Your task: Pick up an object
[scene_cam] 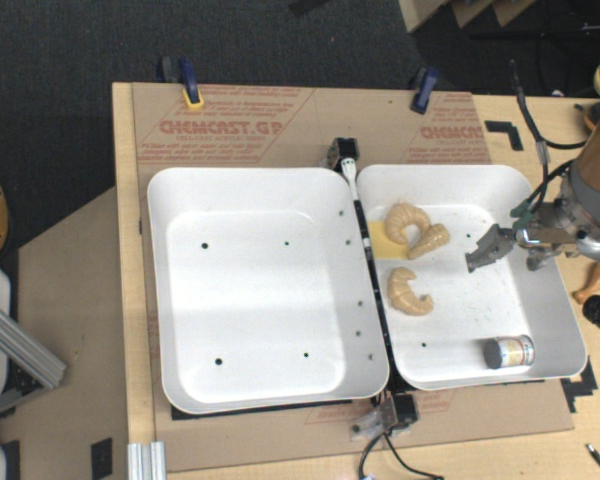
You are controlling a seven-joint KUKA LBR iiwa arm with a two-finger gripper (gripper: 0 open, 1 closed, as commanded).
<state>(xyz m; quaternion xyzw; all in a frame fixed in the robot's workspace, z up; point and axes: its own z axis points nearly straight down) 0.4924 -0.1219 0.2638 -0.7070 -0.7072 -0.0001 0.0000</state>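
Where the claw (492,249) hovers, two tan croissants (416,226) lie

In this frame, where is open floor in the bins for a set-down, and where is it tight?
The left bin is all bare. In the right bin, bare floor lies between the lower croissant and the can. Its upper left, with two croissants, is crowded.

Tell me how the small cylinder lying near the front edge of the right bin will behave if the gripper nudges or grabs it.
The small cylinder lies on its side, so a nudge would probably roll it toward the right bin wall. Its grey and gold surface looks smooth and hard, so it is likely rigid and may slip from a loose pinch. The gripper hangs above the bin floor, apart from it.
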